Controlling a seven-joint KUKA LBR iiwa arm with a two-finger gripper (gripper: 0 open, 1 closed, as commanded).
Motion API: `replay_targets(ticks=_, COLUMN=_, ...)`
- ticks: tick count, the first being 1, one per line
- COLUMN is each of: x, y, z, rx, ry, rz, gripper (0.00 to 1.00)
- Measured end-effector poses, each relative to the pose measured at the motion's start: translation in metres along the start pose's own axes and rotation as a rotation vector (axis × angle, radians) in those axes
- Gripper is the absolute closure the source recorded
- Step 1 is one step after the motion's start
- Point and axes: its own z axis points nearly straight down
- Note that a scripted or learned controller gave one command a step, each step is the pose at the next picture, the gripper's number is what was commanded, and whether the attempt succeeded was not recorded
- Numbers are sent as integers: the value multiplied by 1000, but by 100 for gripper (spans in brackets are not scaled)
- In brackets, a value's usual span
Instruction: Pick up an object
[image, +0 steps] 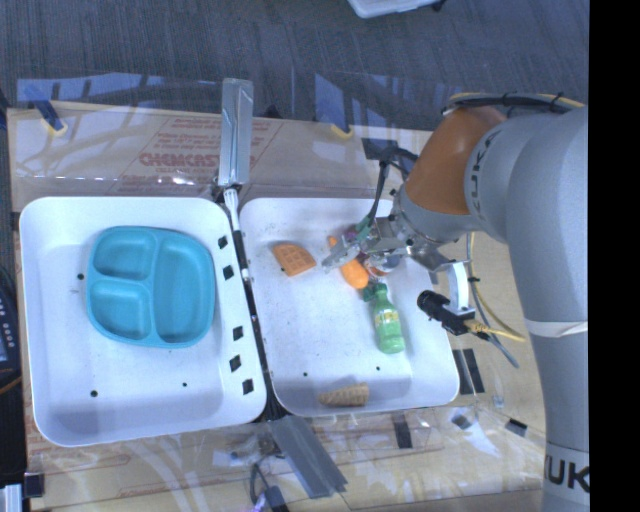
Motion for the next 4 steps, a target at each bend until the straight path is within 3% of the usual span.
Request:
replay_targets(ticks=1, x=-4, y=15, z=12, rx=-18, ry=2, rz=-63, gripper=0)
replay_targets(ticks=2, x=-3, y=25, z=13, rx=-21, ry=-4, rz=-124, gripper=0)
replay_targets(ticks=3, x=4, y=17, z=13, rx=-28, ry=-17, rz=-191, gripper=0)
replay_targets(ticks=4, x=-1, y=28, z=15, rx=-13, ry=-14, rz=-293, gripper=0)
